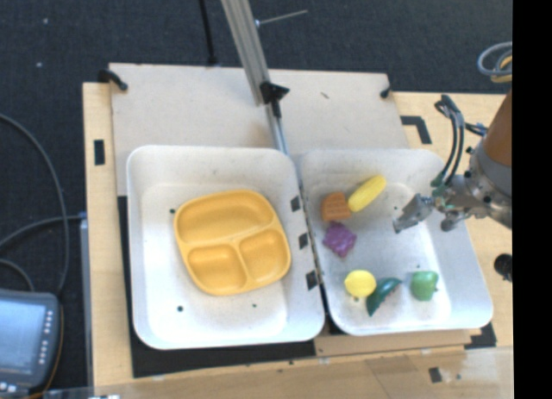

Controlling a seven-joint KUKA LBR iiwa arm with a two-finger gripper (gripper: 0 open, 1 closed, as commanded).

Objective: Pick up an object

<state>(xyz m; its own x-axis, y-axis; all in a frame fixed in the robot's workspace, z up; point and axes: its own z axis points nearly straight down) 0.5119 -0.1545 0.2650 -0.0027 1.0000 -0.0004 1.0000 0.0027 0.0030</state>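
- Desk [103, 216] of pale wood carries two shallow white bins side by side, the left bin [155, 173] and the right bin [470, 289].
- Left bin holds a yellow divided tray [231, 240] with three compartments, lying flat near its middle.
- Right bin holds six small toy foods: a yellow banana-like piece [366, 191] touching a brown block [336, 207], a purple piece [339, 239] just below them, and along the near side a yellow lemon [360, 283], a dark green pepper-like piece [380, 294] and a bright green piece [423, 284].
- Grey arm [496, 160] reaches in from the right over the right bin's far right part.
- Tool [424, 215] hangs above bare bin floor, right of the banana piece and above the green piece, apart from all of them.
- Tool's fingers look spread, with nothing between them.
- Metal rail [246, 40] slants down from the top to the gap between the bins.
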